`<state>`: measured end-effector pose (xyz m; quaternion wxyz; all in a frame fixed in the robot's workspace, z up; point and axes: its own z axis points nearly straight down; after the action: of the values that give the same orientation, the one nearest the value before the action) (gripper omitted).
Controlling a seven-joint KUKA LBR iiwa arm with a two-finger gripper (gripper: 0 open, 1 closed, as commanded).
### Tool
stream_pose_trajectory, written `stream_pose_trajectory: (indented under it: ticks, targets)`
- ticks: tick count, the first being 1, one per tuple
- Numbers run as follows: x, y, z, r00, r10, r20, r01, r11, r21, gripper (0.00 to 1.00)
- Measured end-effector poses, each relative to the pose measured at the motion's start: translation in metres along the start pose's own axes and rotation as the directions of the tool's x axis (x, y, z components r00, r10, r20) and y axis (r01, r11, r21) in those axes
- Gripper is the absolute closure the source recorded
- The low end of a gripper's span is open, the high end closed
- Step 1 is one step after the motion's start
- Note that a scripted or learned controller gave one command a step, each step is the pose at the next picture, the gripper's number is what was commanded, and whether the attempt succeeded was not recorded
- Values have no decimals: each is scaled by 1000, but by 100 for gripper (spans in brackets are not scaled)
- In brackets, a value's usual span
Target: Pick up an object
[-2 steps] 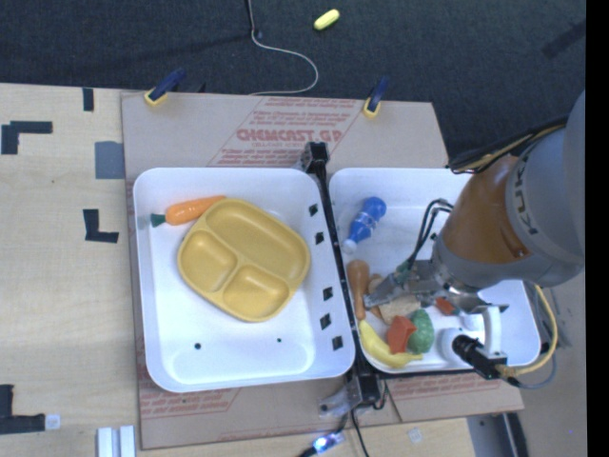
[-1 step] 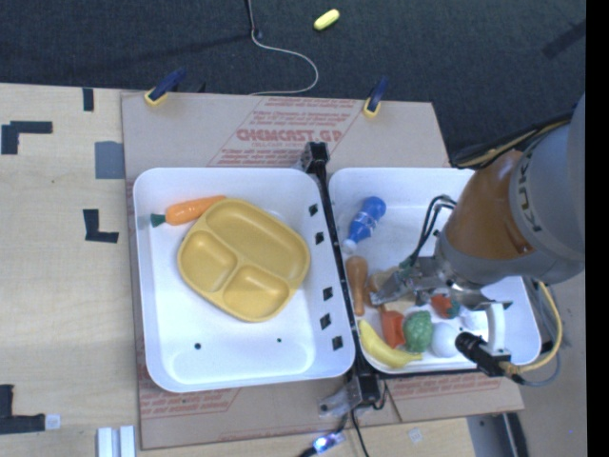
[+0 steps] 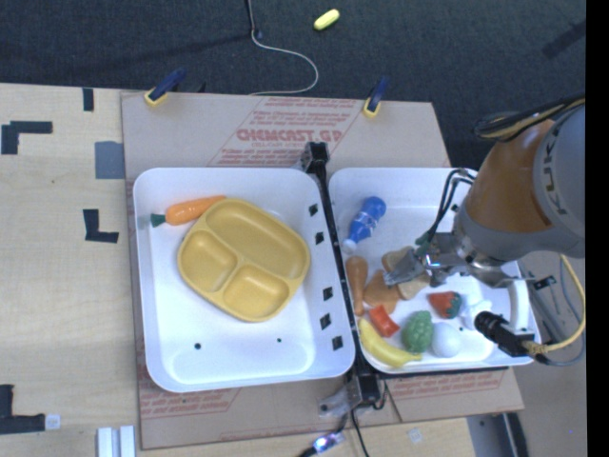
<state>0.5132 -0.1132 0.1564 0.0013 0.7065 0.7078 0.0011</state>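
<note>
Hand point(image 3: 411, 265) low in right bin point(image 3: 404, 184), lower right of frame, over brown piece point(image 3: 379, 291). Grip state: cannot tell. Nothing visibly lifted; pickup still pending.

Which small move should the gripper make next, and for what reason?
Probably lower straight down a little: the gripper hangs over the crowded right bin, just above the brown food piece, and nothing shows between its fingers.
</note>
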Motion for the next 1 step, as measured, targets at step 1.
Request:
stream_pose_trajectory:
  ticks: [1]
  targets:
    - [6, 0, -43, 1000, 0, 0, 0, 1000, 2, 100]
